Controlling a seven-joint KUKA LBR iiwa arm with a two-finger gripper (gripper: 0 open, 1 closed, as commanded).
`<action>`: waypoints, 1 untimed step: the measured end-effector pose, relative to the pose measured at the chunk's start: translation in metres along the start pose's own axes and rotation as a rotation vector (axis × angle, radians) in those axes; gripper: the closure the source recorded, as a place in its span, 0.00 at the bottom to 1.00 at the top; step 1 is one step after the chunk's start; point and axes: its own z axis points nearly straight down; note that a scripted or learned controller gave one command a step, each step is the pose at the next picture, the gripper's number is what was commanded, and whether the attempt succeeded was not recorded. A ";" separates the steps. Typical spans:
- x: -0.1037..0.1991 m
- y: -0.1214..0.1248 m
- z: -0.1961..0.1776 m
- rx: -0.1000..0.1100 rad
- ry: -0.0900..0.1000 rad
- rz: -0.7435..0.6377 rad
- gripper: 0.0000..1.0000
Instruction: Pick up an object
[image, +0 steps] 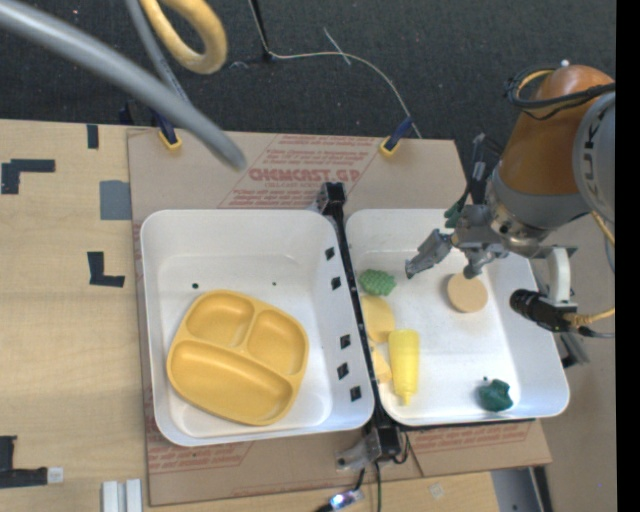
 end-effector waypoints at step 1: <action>0.000 0.002 -0.006 -0.011 -0.001 -0.003 0.00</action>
